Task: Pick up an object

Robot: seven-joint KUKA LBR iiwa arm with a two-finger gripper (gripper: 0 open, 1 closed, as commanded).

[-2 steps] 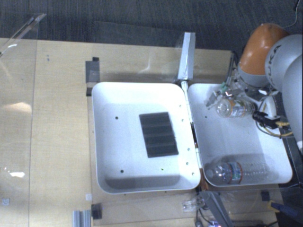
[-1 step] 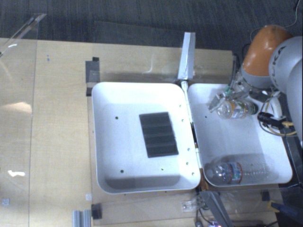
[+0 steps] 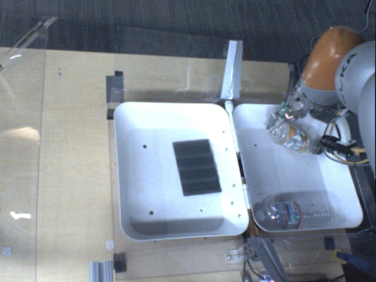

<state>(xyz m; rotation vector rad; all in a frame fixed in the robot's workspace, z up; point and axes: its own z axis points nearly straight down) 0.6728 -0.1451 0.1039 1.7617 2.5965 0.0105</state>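
Note:
A clear plastic bottle [image 3: 292, 137] with an orange label lies at the back of the right bin [image 3: 264, 163], just under my gripper [image 3: 286, 116]. The gripper hangs from the grey arm with its orange band [image 3: 329, 60] and sits at the bottle's upper end; the contact itself is hidden. A second clear bottle [image 3: 292, 212] with a red and blue label lies along the right bin's front wall. A black ridged rectangular block [image 3: 196, 167] lies flat in the middle of the left bin [image 3: 126, 175].
A grey metal bar [image 3: 231, 69] stands behind the seam between the bins. Cables [image 3: 341, 148] hang from the wrist over the right bin's right edge. A clear panel covers the wooden bench [image 3: 59, 157] at the left.

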